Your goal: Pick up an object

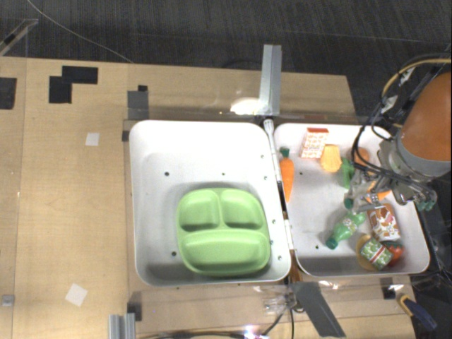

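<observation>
A: Where is the gripper [365,198] seen, and how are the fingers set?

B: It is seen low over the right bin [311,249], with dark cables above it. Whether the fingers are spread or pressed together cannot be told; the metal there is blurred.

A: And the green bottle [342,232]?

B: It is lain just below the fingers, its long axis slanted, one end pointed down-left and the other up-right towards the fingertips. No contact can be made out.

A: What else is held in that bin?

B: A carrot [287,177] is stood lengthwise at the left wall, far left of the fingers. A small box [314,143] and a yellow piece [330,158] are up-left of them. A printed carton [384,224] is just right of them, a netted item [376,253] below it.

A: The left bin [152,189]?

B: A green divided tray [223,229] is held there, well left of the fingers.
</observation>
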You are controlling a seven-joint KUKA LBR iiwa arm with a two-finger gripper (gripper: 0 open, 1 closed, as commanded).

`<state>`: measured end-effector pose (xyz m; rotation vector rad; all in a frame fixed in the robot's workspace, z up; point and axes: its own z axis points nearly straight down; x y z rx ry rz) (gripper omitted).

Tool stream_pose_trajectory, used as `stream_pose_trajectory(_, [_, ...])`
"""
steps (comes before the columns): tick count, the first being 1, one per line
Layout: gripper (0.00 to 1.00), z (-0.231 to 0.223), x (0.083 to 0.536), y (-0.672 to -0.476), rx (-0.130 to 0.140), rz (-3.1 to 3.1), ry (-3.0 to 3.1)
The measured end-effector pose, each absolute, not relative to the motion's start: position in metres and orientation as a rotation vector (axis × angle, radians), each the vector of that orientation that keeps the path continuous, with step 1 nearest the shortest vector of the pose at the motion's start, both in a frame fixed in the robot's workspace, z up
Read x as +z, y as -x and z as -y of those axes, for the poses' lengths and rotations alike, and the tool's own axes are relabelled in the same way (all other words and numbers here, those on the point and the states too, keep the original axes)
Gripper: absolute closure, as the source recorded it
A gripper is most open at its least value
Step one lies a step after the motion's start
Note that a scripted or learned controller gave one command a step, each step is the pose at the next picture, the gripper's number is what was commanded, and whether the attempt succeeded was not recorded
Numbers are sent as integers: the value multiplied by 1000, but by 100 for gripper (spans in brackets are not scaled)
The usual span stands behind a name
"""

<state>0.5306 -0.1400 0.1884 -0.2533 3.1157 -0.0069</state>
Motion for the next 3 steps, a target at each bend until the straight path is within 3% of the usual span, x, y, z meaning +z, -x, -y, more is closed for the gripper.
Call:
stream_pose_trajectory(1, [100,116,241,-548,-1,-3130,6])
stream_pose_trajectory(2, [100,99,250,-506,0,-3126,-196])
stream_pose_trajectory(3, [100,98,262,-508,0,-3117,-188])
